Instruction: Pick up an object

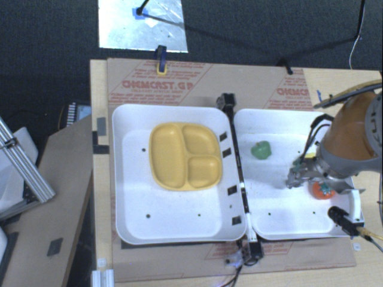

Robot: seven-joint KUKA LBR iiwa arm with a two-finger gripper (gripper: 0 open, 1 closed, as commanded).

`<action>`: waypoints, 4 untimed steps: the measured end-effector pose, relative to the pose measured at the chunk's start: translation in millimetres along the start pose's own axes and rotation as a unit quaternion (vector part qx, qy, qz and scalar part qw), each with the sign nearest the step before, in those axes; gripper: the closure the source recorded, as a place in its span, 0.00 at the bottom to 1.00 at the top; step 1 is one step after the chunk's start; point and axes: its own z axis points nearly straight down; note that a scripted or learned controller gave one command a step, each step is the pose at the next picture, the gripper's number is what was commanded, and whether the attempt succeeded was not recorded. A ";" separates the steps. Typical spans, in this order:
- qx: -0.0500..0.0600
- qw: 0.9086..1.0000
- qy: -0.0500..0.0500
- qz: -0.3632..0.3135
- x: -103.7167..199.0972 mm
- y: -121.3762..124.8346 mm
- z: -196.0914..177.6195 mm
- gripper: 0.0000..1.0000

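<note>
A brown board [197, 79] printed with red lettering lies on the bench under two shallow white bins. The left bin [128, 208] has a yellow divided plate [184, 156] lying flat in it (three compartments, one large and two small). The right bin [272, 223] sits just beside it, with black clips [227, 152] along the seam between them. Beyond the board, a silvery sheet [142, 15] lies on dark carpet. An aluminium rail [21, 163] slants in at the far left.

A small green object [261, 150] lies in the right bin [269, 220], apart from an orange object [321, 189] near the bin's right side, partly hidden beneath the arm.
</note>
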 end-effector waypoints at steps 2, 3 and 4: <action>-0.003 1.000 -0.001 -0.002 -13.5 9.0 -99.0 1.00; -0.002 1.000 -0.001 -0.002 -13.8 10.6 -142.9 1.00; -0.002 1.000 0.001 -0.005 43.4 39.4 -139.0 1.00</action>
